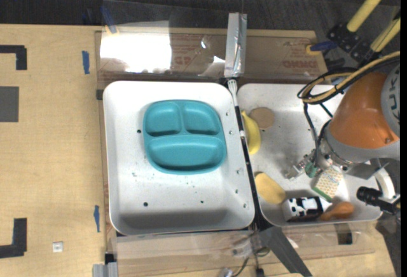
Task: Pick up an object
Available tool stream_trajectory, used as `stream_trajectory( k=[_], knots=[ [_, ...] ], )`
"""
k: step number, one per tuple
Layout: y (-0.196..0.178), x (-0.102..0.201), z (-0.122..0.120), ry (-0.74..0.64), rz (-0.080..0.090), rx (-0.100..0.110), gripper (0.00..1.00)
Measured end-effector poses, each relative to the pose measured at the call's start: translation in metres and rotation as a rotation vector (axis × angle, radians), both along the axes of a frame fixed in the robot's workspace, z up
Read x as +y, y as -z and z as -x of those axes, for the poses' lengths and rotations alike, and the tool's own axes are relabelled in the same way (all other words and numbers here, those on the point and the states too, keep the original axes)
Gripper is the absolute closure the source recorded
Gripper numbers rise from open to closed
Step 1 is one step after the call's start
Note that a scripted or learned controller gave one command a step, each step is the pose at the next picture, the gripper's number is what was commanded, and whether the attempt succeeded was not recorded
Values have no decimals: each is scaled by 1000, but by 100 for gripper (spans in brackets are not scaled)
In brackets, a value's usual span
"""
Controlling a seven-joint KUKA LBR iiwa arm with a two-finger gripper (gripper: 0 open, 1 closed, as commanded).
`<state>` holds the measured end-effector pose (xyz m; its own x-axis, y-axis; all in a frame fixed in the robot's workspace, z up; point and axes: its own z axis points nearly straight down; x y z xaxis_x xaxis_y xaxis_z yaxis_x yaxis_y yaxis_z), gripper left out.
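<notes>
My gripper (304,168) hangs low in the right bin (283,101), under the orange wrist band (361,118). Just in front of it lie a black-and-white object (301,206) and an orange object (340,209) by the bin's near wall. A yellow lump (269,189) sits to the gripper's left. A yellow curved piece (252,133) and a tan round piece (262,118) lie at the bin's far left. A pale meshed item (328,184) sits right beside the gripper; whether it touches the gripper is unclear.
The left bin (127,199) holds a teal divided plate (184,136). A clear panel with a taped metal strip (234,44) stands behind the bins. Black cables (311,94) loop over the right bin's far side.
</notes>
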<state>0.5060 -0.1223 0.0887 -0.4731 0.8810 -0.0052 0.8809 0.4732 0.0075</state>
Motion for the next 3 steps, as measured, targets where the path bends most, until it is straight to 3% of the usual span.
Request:
stream_trajectory(
  k=[1,2,3],
  knots=[
    [-67,-31,19,74,1,2,100],
    [-143,11,25,-190,2,3,100],
    [-205,-18,-27,78,0,4,100]
  ],
)
